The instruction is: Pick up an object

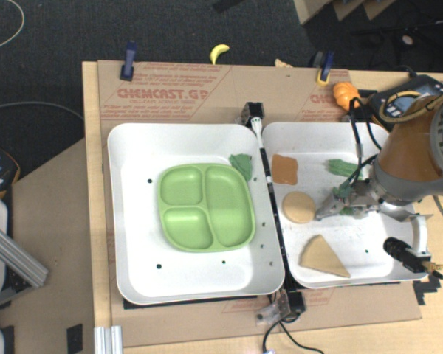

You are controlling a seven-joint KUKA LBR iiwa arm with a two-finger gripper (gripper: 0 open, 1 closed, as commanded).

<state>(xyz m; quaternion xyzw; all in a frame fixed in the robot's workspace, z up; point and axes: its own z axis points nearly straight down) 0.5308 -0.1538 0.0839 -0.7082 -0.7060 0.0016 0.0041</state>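
Down in the right-hand white bin [369,268], centre-right of the frame, the grey arm with its orange band [417,153] reaches in and the two-finger gripper [332,209] sits low among the pieces. Its state I cannot tell; the tip is a grey blur here, and nothing is visibly held.

Candidates lie close: a round tan disc [298,206] just left of the tip, a flat brown square [284,169] above that, a tan wedge [323,257] toward the lower edge, and a green leafy scrap [342,168] at the upper right of the bin. The left bin holds a green three-compartment plastic plate [205,206].

The risk, as I judge it: these pieces lie flat, so closing beside the disc could nudge it away or slide over it and come up with nothing.
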